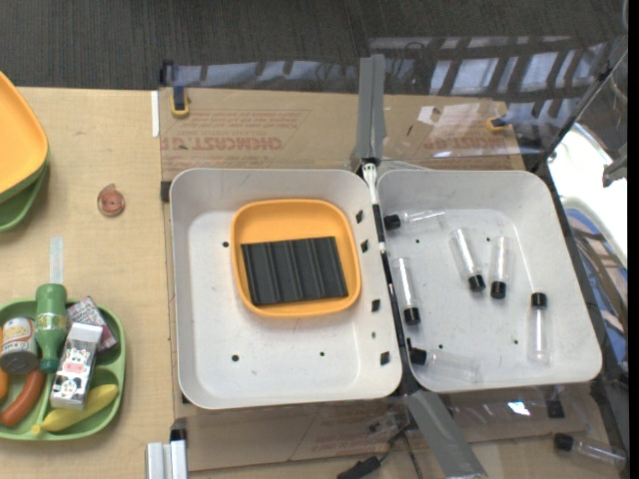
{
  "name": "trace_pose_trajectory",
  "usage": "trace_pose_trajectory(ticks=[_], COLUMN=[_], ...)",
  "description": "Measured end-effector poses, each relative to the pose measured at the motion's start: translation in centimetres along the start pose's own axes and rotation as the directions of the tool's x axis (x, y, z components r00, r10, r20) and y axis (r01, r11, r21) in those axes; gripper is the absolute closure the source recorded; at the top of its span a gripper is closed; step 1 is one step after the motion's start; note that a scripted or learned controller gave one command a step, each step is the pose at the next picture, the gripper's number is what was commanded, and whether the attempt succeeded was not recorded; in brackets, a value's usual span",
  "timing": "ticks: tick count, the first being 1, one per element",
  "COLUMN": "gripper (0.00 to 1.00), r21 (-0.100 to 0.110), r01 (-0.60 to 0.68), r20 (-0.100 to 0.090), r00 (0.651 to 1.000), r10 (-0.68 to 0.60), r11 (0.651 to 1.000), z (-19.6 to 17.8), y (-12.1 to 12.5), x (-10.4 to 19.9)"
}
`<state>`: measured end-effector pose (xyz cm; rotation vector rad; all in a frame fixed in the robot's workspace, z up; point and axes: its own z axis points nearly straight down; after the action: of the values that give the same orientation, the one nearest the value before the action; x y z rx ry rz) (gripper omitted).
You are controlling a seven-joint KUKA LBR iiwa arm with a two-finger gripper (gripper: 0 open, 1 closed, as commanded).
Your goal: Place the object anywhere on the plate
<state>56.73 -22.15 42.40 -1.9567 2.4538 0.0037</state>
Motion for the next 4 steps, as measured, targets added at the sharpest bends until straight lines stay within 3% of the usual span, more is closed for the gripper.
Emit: trace_pose_trajectory(ticks=[1,2,3,4], gripper=[0.00,0.00,0.00,0.00], r21=[0.002,-0.002,0.000,0.001], r01=[0.400,0.784,0.933,0.991], r20=[0.001,0.005,0.001,-0.001], r00=[0.917,0.621,0.360,0.137], r10=[-0.400,-0.784,-0.933,-0.991], r11=[0.917,0.621,0.360,0.137], z=[-1.7,5.6,13.2,19.8], y=[-1.2,-1.3,-2.1,-7.6], x=[-1.0,-0.8,-1.9,-1.9])
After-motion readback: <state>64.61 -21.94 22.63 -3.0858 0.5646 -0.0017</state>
